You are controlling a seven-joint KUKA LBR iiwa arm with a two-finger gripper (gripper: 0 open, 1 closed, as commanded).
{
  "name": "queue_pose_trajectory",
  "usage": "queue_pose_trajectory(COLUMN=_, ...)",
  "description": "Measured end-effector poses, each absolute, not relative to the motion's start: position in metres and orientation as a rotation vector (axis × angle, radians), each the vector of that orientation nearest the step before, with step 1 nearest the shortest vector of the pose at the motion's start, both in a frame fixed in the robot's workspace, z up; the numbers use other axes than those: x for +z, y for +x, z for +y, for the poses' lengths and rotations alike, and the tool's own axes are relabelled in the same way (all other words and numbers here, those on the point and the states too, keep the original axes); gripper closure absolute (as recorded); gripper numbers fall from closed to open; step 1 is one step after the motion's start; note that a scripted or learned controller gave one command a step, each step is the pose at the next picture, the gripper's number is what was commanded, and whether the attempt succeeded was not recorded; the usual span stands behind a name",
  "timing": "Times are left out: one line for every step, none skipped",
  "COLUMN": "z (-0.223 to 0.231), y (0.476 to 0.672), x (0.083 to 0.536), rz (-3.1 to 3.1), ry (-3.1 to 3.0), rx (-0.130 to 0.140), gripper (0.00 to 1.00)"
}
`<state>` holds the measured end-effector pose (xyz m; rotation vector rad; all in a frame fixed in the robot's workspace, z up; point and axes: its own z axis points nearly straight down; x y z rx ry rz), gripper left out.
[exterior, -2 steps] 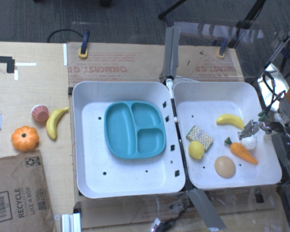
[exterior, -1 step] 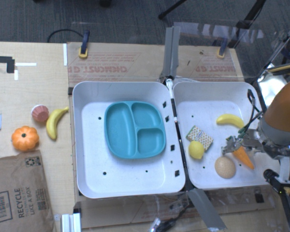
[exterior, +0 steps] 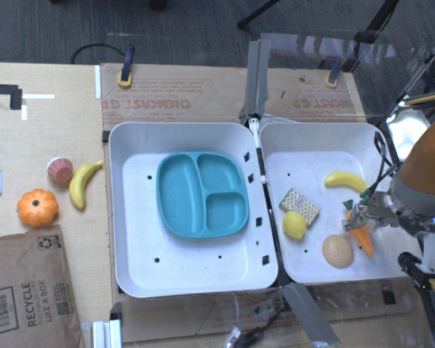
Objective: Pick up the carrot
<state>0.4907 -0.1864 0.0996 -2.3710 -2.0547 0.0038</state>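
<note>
Orange carrot (exterior: 362, 238) is lying in the right bin (exterior: 304, 140), beside the egg (exterior: 338, 251); your gripper (exterior: 359, 218) is touching its top, grip unclear, so keep it centred.

Your bench (exterior: 51, 133) carries two white bins and some loose items.

Measured from the claw (exterior: 359, 220), the right bin (exterior: 312, 147) lies right beneath it and the left bin (exterior: 134, 194) just beyond; well past them sit a banana (exterior: 82, 184), a pink cupcake (exterior: 60, 170), a pumpkin (exterior: 38, 208) and a paper bag (exterior: 25, 288).
</note>
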Motion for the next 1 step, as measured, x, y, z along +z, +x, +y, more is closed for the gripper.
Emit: queue_pose_trajectory(z=-0.1412, y=0.5037, x=0.1815, rz=-2.183, ry=-2.259, rx=0.002, gripper=1.00)
